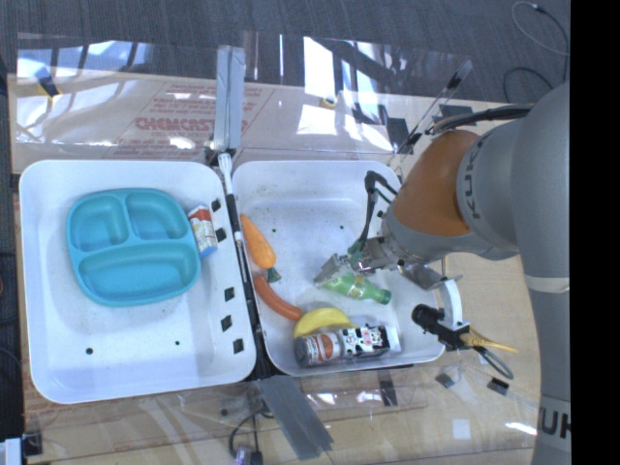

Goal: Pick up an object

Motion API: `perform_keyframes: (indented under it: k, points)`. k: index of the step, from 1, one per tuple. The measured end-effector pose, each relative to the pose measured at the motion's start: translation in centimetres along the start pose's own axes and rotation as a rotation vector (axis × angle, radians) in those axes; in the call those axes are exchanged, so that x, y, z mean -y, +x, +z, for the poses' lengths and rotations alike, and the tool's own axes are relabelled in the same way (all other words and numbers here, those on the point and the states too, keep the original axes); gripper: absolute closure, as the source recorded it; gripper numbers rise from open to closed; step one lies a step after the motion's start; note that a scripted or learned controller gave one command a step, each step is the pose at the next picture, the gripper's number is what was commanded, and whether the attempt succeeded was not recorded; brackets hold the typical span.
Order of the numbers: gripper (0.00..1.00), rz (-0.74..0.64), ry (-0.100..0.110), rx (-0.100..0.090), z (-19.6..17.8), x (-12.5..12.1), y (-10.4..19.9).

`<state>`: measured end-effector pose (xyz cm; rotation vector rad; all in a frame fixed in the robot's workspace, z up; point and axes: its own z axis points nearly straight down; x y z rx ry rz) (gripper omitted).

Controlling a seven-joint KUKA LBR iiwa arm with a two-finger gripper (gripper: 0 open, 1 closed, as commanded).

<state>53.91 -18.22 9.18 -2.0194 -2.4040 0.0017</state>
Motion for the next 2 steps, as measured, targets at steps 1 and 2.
perform_keyframes:
  k: [1,2]
  points:
    - [1.00,-0.006,0.000,0.001,-1.0,-0.1,0.0]
    - [1.00,0.100,0.000,0.000,-10.2,-2.8,4.4]
